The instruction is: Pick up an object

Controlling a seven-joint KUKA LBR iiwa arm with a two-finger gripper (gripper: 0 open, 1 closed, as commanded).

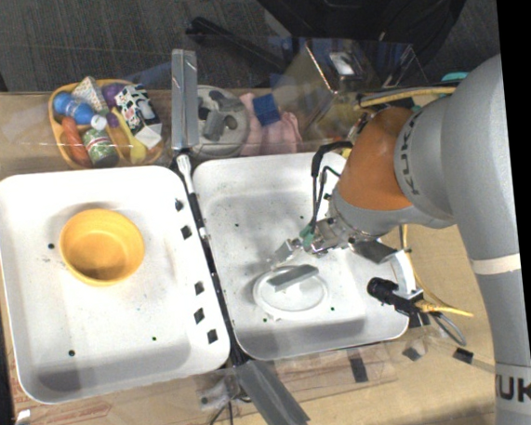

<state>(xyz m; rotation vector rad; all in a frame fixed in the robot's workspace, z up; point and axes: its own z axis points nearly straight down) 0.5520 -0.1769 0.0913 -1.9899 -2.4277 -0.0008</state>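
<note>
A yellow bowl (103, 244) sits upright in the left bin (38, 369), toward its upper left. In the right bin (245, 190) a flat, round white lid-like disc (297, 295) lies near the front middle. My gripper (274, 267) hangs low over the disc's upper left edge and points left. It is open, one finger (283, 251) just beyond the disc and the other (293, 274) across its top. Nothing shows between the fingers. The disc lies flat on the bin floor.
Behind the left bin stands a yellow basket (98, 125) of small toys and bottles. A grey part (219, 118) and pink cloth (272, 131) lie behind the right bin. The grey arm (466, 159) covers the right bin's right side.
</note>
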